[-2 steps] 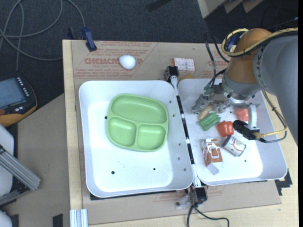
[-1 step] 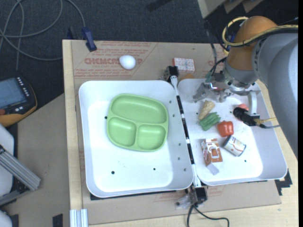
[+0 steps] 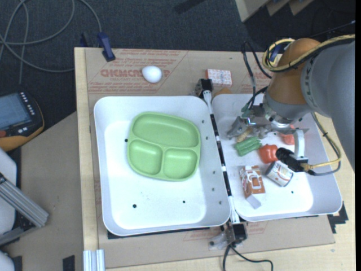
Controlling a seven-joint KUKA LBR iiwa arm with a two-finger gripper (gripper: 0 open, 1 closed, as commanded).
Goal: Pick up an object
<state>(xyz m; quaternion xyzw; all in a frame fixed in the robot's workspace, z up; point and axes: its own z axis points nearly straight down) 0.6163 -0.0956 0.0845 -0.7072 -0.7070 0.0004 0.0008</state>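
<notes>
My gripper [image 3: 246, 127] hangs low over the upper left part of the right bin [image 3: 316, 199], under the orange band of the arm. Just below it lies a green object [image 3: 247, 147], and an orange-red object [image 3: 268, 152] sits beside that. Further toward the bin's front are a small can [image 3: 280, 173] lying on its side and a brown packet [image 3: 252, 180]. A small red piece [image 3: 287, 139] shows beside the wrist. Whether anything is in the gripper is hidden by its body.
The left bin [image 3: 113, 196] holds a green divided plate [image 3: 164, 145]. On the bench behind the bins lie a white ball [image 3: 151, 73], a small patterned box [image 3: 219, 77] and a blue clip [image 3: 105, 47]. A black clamp [image 3: 204, 86] sits between the bins' back corners.
</notes>
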